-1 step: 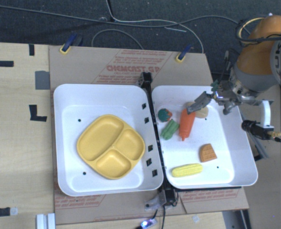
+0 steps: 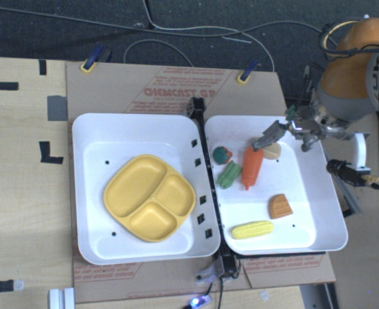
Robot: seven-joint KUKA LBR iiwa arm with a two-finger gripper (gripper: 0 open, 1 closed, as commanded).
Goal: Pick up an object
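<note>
Gripper (image 2: 261, 143): we cannot tell its state; it hangs at the right bin's (image 2: 324, 234) far side, just above the carrot's (image 2: 251, 167) upper end, beside a pale piece (image 2: 272, 151). We judge the approach step in hand; the next move calls for a descent onto one item. Left to right we list: yellow divided plate (image 2: 150, 197) in the left bin (image 2: 89, 172); green pieces (image 2: 226, 166); orange-red carrot, upright, slender; corn cob (image 2: 252, 229); brown piece (image 2: 280, 206).

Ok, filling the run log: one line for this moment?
gripper: above carrot top | nothing seen held | right bin: corn untouched
</note>
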